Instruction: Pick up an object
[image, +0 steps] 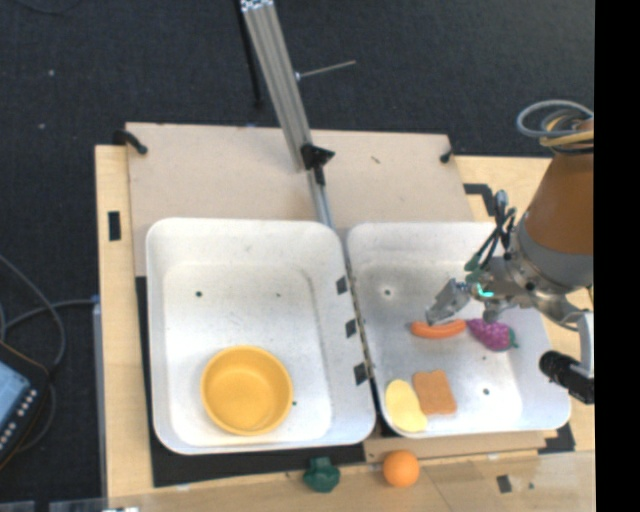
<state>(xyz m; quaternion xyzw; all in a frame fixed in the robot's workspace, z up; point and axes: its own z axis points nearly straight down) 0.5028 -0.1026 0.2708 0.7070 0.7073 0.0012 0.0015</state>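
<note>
A: What lies in the right-hand shallow white bin (400, 260)?

B: A slim orange carrot-shaped toy (439, 329) rests on its side near the middle of the bin floor, smooth and tapered, running left to right. Just beside its right end sits a small purple bumpy piece, like a bunch of grapes (491, 333). Nearer the front wall lie a pale yellow oval piece (404, 405) and a tan-orange square block (435, 393), touching each other.

A: And the arm?

B: The two-finger gripper (452, 298) hangs just above the carrot's upper edge, reaching in from the right below the grey wrist with the orange band (565, 205). Whether the fingers are spread or pressed together I cannot tell; they blur against the bin. Nothing visibly sits between them.

A: The other bin?

B: The left-hand shallow white bin (240, 250) holds a round yellow plastic bowl (246, 389), upright, near its front left part.

A: Anything on the counter (290, 185) itself?

B: In front of the bins, a small orange ball (401, 468) and a dark green lumpy object (321, 475) lie near one another.
</note>
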